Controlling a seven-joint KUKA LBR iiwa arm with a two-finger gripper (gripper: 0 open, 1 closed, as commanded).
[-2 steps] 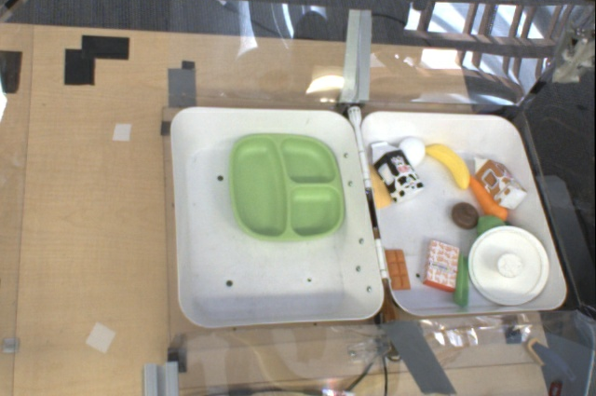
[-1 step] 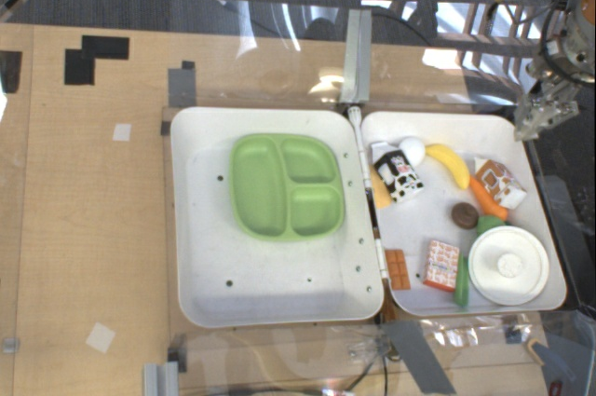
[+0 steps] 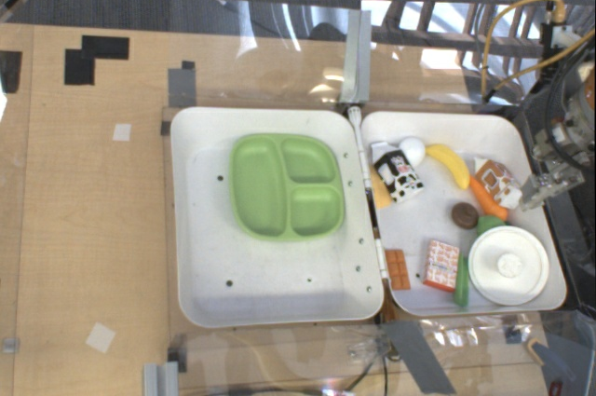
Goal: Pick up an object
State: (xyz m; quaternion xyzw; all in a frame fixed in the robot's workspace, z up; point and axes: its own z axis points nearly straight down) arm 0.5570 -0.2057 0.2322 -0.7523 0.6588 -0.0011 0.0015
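The jaws [image 3: 543, 189] sit at the right edge of the frame, just at the right rim of the right bin [image 3: 521, 135], and the view is too small and cluttered there to tell whether they are apart or together; nothing can be seen between them. On that showing the pick has not been made: every item lies loose in the bin, and the reach down, the closing and the lift are, as far as I can judge, all left to do. Nearest the jaws are a small brown-and-white packet [image 3: 496, 180] and an orange carrot [image 3: 486, 198] lying slantwise beside it, the two touching or nearly so. Just below them stands a round white bowl [image 3: 507, 265] in the lower right corner of the bin, with a dark brown round piece [image 3: 465, 215] to its upper left. Further left lie a yellow banana [image 3: 450, 165], a black-and-white cow-patterned carton [image 3: 398, 175] with a white egg-like thing [image 3: 412, 149] at its upper right, a red snack box [image 3: 440, 265] with a green item [image 3: 462, 279] against its right side, and a small orange bar [image 3: 398, 268] near the lower left corner. The left bin [image 3: 200, 292] in the middle of the frame holds a green divided plate [image 3: 286, 186], well apart from the jaws. Both bins rest on the pale wooden worktop [image 3: 84, 226].
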